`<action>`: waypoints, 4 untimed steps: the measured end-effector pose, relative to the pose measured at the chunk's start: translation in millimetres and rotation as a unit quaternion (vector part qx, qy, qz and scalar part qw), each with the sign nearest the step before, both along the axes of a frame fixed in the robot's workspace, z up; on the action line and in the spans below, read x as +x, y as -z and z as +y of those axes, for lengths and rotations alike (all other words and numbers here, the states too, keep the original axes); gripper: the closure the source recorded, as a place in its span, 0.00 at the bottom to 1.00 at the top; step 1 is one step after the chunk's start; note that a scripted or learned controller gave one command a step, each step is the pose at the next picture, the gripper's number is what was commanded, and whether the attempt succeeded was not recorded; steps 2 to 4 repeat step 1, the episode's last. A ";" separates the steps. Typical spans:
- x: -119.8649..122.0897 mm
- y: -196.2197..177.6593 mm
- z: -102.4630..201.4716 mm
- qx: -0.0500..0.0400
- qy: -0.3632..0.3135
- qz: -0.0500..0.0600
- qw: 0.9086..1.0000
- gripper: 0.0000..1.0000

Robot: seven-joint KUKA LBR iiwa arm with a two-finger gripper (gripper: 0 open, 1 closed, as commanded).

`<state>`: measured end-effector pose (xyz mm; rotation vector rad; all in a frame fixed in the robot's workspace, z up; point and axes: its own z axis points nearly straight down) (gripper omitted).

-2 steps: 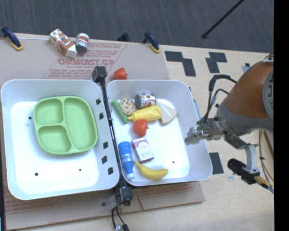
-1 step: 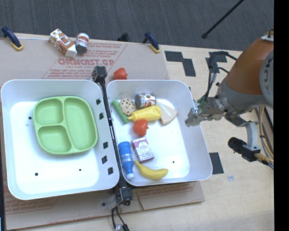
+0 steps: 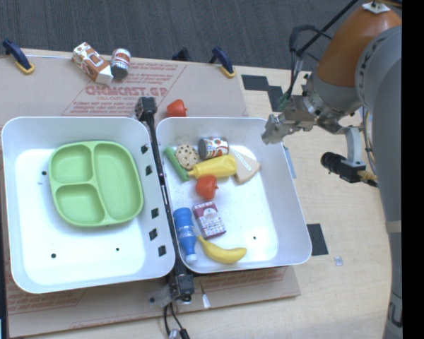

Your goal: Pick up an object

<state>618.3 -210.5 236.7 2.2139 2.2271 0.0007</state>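
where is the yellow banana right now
The yellow banana lies at the near edge of the right white bin, just below the small red carton and beside the blue bottle.

Two white bins side by side: a green divided plate (image 3: pixel 97 183) in the left, toy foods including a banana (image 3: pixel 222 251) in the right.

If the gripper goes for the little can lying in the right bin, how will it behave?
The small can lies on its side, so a nudge would probably roll it. Its smooth round wall may slip between fingers. It touches the yellow piece, which may shift.
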 end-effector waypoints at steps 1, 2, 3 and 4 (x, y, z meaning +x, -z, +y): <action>34.7 50.0 96.1 0.001 -0.001 0.003 1.000 1.00; 34.7 50.0 96.1 0.001 -0.001 0.003 1.000 1.00; 34.7 50.0 96.1 0.001 -0.001 0.003 1.000 1.00; 34.7 50.0 96.1 0.001 -0.001 0.003 1.000 1.00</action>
